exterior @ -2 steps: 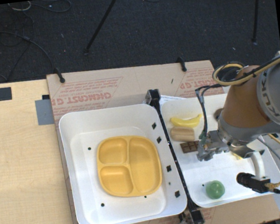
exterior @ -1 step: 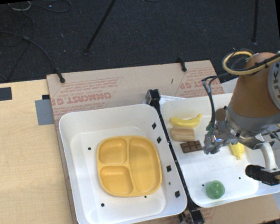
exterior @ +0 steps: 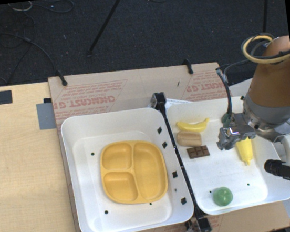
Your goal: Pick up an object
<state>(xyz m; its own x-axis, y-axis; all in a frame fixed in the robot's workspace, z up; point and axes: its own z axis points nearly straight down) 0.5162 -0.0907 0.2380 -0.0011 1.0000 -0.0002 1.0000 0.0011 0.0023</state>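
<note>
Pincer (exterior: pixel 227 138) over right bin (exterior: pixel 271 189), grip state unreadable; yellow bottle (exterior: pixel 245 150) at its 4 o'clock; cardboard print mirrored, illegible.

You have two white bins on the desk: the left bin (exterior: pixel 77 148) and the right bin (exterior: pixel 260 188). Count one yellow divided plate (exterior: pixel 134 171), one banana (exterior: pixel 193 125), one tan block (exterior: pixel 189 139), one chocolate piece (exterior: pixel 198 152), one yellow bottle (exterior: pixel 245 150) and one green ball (exterior: pixel 223 196).
</note>
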